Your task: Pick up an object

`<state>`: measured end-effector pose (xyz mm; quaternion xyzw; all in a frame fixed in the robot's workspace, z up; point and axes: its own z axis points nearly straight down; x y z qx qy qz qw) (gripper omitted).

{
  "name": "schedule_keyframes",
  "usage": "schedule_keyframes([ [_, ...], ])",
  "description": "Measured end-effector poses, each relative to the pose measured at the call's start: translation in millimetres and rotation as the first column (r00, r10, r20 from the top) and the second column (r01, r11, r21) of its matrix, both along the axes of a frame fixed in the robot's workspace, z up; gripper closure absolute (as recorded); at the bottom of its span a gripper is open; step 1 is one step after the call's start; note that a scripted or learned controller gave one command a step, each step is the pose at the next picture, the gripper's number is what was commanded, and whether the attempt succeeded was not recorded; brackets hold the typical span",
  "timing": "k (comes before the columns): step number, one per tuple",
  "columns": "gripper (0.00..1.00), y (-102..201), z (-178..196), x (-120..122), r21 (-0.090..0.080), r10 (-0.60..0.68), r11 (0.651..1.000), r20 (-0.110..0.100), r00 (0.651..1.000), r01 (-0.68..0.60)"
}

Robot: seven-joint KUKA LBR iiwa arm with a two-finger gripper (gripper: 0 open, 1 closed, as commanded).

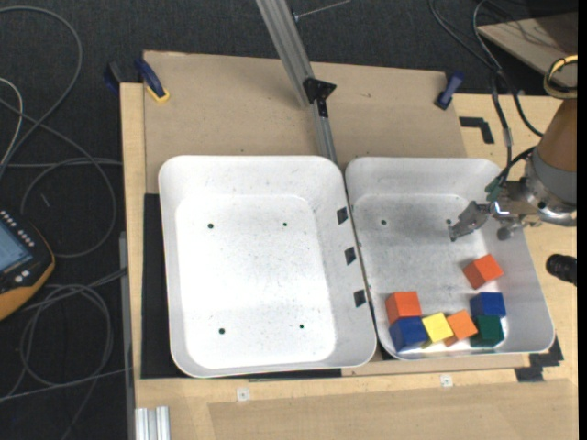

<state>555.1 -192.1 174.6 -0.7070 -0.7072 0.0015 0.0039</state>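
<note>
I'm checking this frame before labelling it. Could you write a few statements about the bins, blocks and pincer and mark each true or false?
1. All the blocks lie in the right bin. True.
2. The pincer grips a blue block. False: nothing shows between its fingers, and the blue block rests on the bin floor.
3. One orange block lies apart from the cluster at the bin's near edge. True.
4. The yellow block sits in the left bin. False: it is in the right bin, within the cluster.
5. The pincer hangs over the left bin. False: it is above the right bin, near its right side.
</note>
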Motion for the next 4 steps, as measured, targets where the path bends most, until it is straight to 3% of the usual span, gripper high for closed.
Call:
schedule_keyframes([
  [1, 0.00, -5, -48, -8, -0.001, -0.001, 1.000, 0.001, 1.000, 0.001],
  [2, 1.00, -5, -33, -5, -0.002, 0.000, 1.000, 0.010, 1.000, 0.000],
  [3, 1.00, -1, 29, -7, -0.006, 0.002, 1.000, 0.016, 1.000, -0.002],
  [4, 1.00, 0, 32, -6, -0.004, 0.001, 1.000, 0.011, 1.000, -0.001],
])
